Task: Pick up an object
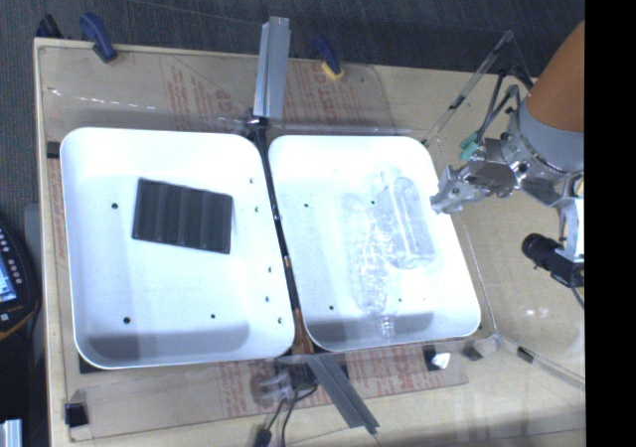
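the tool [444,193] hovers at the right bin's [452,311] right rim, near two clear bottles [390,236]; its grip state is unclear.

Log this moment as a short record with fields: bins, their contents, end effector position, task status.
left bin: holds one dark ribbed rectangular pad, lying flat
right bin: holds clear plastic bottles, lying on their sides, hard to count
end effector: at the right bin's right rim, beside the bottles
arm: enters from the right, orange band at the frame edge
task status: nothing seen lifted; pad and bottles rest in their bins
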Action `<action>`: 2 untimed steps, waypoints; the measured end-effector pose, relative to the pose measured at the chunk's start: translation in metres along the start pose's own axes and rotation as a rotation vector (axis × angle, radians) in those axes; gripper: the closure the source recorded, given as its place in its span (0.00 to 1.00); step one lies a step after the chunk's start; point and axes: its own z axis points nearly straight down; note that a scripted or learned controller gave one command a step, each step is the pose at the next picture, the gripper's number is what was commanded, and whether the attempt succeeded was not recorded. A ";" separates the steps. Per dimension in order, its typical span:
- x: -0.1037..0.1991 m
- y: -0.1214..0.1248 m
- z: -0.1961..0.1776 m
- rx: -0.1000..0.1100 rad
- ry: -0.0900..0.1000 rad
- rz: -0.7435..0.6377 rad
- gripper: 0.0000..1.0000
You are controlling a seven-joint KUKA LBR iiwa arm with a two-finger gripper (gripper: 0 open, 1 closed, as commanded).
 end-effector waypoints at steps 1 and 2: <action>0.058 0.009 0.018 -0.001 0.001 0.148 1.00; 0.015 0.020 0.054 0.003 0.001 0.106 1.00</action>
